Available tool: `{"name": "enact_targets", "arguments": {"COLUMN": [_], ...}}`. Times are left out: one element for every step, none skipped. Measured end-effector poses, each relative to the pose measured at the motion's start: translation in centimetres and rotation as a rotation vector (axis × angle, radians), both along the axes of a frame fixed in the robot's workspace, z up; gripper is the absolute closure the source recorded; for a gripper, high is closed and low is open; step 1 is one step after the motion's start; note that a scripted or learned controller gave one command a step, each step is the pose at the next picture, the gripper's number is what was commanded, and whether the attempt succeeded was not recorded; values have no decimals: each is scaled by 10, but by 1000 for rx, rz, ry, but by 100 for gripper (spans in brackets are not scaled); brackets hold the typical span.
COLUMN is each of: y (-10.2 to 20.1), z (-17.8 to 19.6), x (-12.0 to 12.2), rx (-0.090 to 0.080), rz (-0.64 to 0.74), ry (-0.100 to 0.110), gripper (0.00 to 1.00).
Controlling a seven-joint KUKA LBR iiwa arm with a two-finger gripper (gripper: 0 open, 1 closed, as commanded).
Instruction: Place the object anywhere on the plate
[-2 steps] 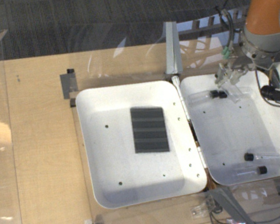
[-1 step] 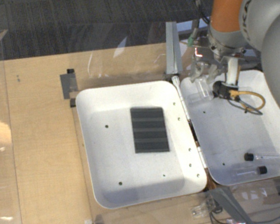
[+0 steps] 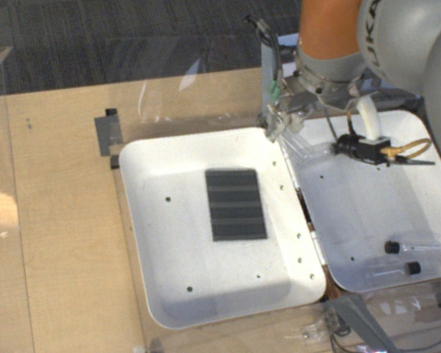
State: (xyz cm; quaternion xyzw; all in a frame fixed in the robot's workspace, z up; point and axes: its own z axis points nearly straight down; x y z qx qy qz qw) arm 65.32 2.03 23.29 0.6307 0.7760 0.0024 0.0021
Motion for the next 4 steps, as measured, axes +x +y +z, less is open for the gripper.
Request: {"name": "enact_targets", "arguments": {"y": [56, 116, 174, 203], "z": [29, 17, -4, 17], "x": [-9, -13, 16, 16], "rx": [-1, 1, 1, 0], "rz": [181, -155, -286, 218], "ry": [-2, 2, 3, 0], "gripper": [100, 100, 100, 100]}}
